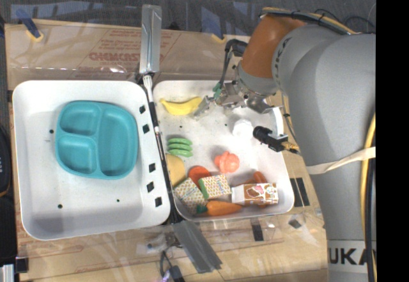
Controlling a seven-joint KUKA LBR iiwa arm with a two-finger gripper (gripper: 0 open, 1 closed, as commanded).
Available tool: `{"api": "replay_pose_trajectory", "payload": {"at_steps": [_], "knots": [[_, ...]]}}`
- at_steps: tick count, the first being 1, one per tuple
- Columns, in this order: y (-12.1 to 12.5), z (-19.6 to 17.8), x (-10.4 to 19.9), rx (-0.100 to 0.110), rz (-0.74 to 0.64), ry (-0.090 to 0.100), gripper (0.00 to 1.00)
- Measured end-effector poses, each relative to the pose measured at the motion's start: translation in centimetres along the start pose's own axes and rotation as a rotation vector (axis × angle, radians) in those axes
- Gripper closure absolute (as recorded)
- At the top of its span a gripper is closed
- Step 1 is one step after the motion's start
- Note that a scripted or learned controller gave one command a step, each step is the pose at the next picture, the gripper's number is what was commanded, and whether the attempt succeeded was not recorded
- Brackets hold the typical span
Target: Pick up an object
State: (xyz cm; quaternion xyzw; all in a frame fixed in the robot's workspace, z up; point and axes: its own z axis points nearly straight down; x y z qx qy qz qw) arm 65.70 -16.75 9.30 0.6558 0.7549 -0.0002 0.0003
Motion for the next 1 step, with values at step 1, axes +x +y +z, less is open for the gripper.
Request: {"api": "replay_pose_trajectory", "payload": {"at_steps": [1], "knots": [[1.00,-5.74,6.52,-0.001,0.052,0.001,0.00]]}}
